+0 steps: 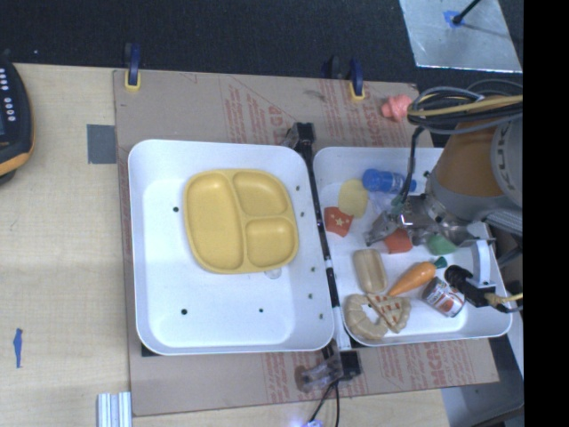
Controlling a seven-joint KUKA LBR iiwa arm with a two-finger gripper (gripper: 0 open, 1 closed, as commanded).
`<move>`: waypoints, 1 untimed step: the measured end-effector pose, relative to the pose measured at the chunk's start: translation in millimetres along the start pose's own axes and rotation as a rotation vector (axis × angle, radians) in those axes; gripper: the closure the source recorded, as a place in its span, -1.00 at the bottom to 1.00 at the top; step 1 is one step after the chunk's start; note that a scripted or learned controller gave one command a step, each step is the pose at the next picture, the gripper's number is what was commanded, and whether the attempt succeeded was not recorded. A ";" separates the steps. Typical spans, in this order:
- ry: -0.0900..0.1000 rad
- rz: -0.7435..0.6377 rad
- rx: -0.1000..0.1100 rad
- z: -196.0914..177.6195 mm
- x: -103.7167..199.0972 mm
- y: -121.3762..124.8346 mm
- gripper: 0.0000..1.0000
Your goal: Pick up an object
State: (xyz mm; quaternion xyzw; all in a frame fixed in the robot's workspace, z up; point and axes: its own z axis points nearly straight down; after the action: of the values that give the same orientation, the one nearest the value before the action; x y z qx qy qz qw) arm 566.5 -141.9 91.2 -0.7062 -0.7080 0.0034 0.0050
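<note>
End effector (pixel 391 231) was seen low in the right bin (pixel 333 172), near its middle; its state could not be told. A red block (pixel 398 242) lay directly beneath it.

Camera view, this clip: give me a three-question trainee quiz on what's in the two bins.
1. True or false: the yellow divided plate lies in the left bin.
2. Which toy lies just left of the small can in the right bin? A) banana B) carrot C) spoon
3. Fill in: the gripper is low over the ____ bin.

Key: 1 true; 2 B; 3 right.
</note>
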 end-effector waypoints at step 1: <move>-0.003 -0.002 -0.007 -11.3 -1.8 4.2 1.00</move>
State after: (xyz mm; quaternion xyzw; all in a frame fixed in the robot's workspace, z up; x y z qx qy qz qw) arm 570.8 -143.7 102.5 -0.7057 -0.7085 0.0019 0.0013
